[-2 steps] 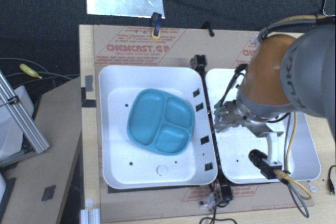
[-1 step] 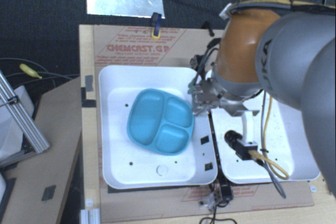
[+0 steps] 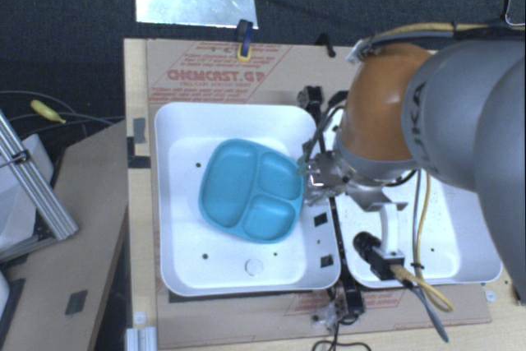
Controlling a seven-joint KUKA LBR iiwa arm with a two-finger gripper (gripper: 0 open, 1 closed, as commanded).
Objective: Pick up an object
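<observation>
Two white bins (image 3: 185, 177); one blue divided plate (image 3: 251, 189); one arm (image 3: 436, 111).

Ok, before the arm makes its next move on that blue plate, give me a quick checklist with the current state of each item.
1. Target in view: blue divided plate lies in the left bin: ok.
2. Plate flat, open side up: ok.
3. Gripper near the target: it sits at the plate's right edge: ok.
4. Plate between the fingers: cannot tell, the wrist hides them.
5. Room to lift: plate's right edge lies close to the bin wall: cannot tell.
6. Yellow cable hanging from the arm above the right bin, clear of the plate: ok.
</observation>
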